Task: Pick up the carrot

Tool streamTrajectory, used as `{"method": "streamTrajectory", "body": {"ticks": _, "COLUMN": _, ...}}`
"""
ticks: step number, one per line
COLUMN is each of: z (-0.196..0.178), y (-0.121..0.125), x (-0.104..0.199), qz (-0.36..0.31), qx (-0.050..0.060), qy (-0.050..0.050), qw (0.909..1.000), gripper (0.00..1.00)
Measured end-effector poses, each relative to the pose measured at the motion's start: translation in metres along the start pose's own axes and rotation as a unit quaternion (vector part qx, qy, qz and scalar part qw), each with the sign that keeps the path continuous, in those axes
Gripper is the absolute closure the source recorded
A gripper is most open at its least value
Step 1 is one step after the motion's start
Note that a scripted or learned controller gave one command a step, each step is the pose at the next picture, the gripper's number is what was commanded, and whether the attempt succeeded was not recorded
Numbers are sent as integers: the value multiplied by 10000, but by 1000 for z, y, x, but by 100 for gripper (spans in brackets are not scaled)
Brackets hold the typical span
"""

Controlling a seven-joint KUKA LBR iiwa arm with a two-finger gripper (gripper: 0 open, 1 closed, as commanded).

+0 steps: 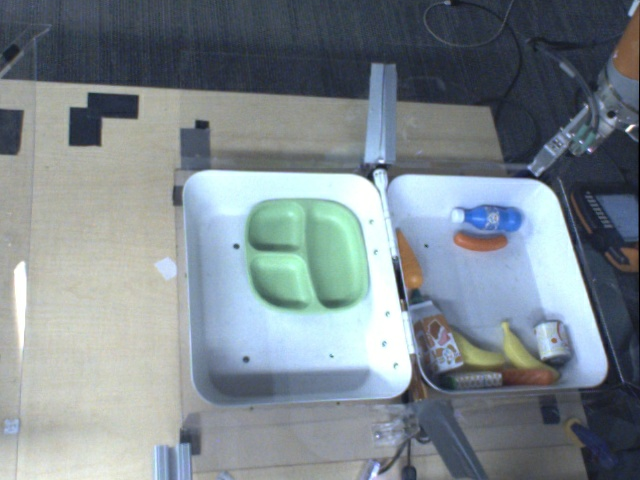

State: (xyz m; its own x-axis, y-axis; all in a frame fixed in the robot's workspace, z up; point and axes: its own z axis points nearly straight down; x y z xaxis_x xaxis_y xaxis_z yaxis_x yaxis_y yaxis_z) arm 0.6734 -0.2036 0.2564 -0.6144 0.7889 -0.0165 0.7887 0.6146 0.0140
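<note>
Two white bins (200, 298) are seen on the worktop (90, 268), the carrot (408, 260) lying at the right bin's left wall, while the gripper (556, 152), its opening impossible to judge, hangs at upper right.

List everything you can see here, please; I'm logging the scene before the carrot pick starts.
left bin: 1, white, left half of the bench
right bin: 1, white, beside the left bin
divided plate: 1, green, in the left bin
carrot: 1, orange, against the right bin's left wall
bottle: 1, blue with white cap, far part of the right bin
sausage: 1, orange-red, just in front of the bottle
bananas: 2, yellow, near edge of the right bin
carton: 1, red and white, near left corner of the right bin
can: 1, silver, near right corner of the right bin
gripper: 1, grey, above the right bin's far right corner
</note>
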Motion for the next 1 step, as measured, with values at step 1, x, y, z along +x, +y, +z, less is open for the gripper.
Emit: {"method": "streamTrajectory", "body": {"ticks": 1, "z": -13, "y": 3, "x": -1, "qz": -11, "qx": -35, "qy": -38, "qw": 10000, "gripper": 100}}
